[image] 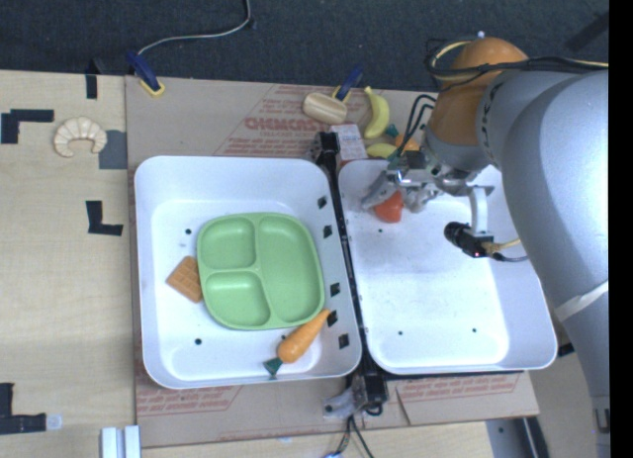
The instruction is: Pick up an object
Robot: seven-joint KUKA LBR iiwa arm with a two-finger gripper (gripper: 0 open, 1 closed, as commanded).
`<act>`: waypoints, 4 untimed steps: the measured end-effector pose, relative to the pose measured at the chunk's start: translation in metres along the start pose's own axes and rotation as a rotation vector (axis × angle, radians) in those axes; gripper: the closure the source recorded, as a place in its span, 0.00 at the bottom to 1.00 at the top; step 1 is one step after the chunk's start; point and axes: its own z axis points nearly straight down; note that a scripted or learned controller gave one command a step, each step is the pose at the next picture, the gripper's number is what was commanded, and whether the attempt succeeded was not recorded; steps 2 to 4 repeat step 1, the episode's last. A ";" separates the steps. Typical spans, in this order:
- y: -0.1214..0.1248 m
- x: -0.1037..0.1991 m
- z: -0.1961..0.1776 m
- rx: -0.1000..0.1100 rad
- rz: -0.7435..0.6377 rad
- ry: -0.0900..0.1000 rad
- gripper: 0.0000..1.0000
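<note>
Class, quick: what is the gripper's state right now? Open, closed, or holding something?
Gripper: over the right bin, right above a red-orange object; cannot be told whether it is open, closed or holding it.

Right bin's (450, 347) floor lies open; green plate (260, 270) and carrot (301, 338) crowd the left bin (158, 199)

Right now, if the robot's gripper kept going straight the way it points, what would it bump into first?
Most likely the small red-orange object, which sits right at the tip of the gripper in the right bin. Height is hard to judge from above, so they may already be touching.
</note>
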 end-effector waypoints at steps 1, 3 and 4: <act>0.000 0.000 -0.010 0.000 -0.001 -0.001 1.00; 0.000 0.000 -0.010 0.000 -0.001 -0.001 1.00; 0.000 0.000 -0.010 0.000 -0.001 -0.001 1.00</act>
